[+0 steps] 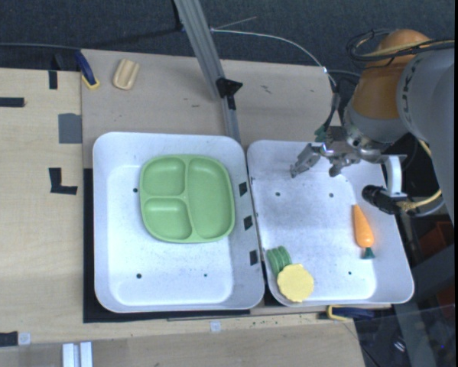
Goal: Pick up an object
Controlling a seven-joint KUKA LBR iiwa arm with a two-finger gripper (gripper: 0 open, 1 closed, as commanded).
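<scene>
End effector point(314, 165) metal fingers spread, holding nothing; smooth tapered orange carrot point(362, 227), flat yellow disc point(296, 283) in speckled right bin point(328, 205).

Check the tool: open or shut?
Open. The tool hangs over the right bin with its two fingers spread and nothing between them.

Wooden bench point(167, 113), dark carpet floor point(99, 10)

The right shallow white bin point(328, 212) offers open floor across its centre, bounded by an orange toy carrot point(362, 228) near its right wall and a yellow disc with green ridged piece point(291, 276) at its lower-left corner, while the green divided plastic plate point(188, 197) obstructs the left white bin's point(118, 274) upper floor.
</scene>
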